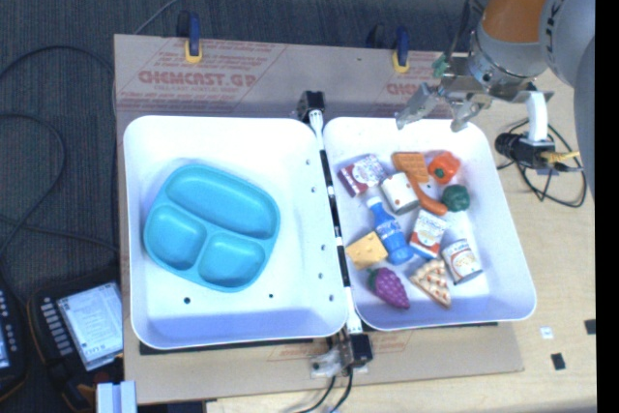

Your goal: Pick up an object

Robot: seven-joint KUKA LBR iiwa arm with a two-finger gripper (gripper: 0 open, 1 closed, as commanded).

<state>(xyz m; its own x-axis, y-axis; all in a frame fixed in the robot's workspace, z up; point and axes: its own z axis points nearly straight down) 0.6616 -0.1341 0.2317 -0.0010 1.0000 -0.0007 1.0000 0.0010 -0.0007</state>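
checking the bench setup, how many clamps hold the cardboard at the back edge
2. One blue-handled clamp sits on the cardboard's back edge above the left bin; the other clamp sits above the right bin, beside the end effector. The arm may hide more.

One fixed overhead camera looks slantwise down on both bins (135, 208).

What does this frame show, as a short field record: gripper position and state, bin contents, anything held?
gripper: above the far rim of the right bin, fingers spread open
held: nothing between the fingers
left bin: blue sectioned tray
right bin: toy food pile, including purple grapes, pizza slice, cheese wedge, blue bottle, small can
task status: nothing picked yet
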